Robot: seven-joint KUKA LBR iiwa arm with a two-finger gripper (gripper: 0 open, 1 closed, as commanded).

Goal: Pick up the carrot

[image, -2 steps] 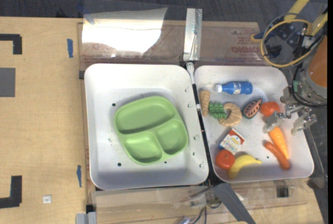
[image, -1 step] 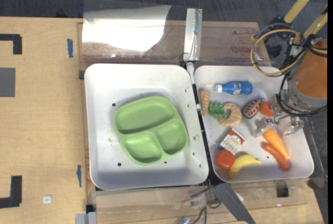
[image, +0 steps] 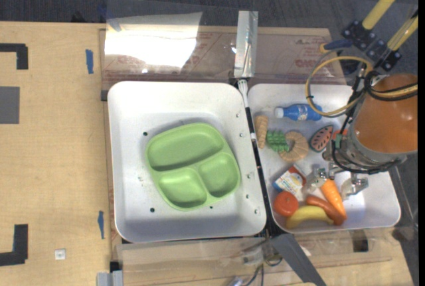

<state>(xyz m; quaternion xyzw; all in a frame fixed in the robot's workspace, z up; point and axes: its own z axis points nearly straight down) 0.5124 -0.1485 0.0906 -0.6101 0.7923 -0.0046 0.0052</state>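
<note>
The arm hung low over the right bin [image: 392, 208], its gripper [image: 334, 178] just above the carrot [image: 334, 199], presumably lined up for a grab. The fingers seemed spread either side of the carrot's upper end, not clamped on it, though the wrist shadowed them. The carrot lay in the bin's near corner, long axis slanting from upper left to lower right, its top end towards the gripper. A banana [image: 309, 215] and tomato [image: 285, 202] crowded its left side.
</note>
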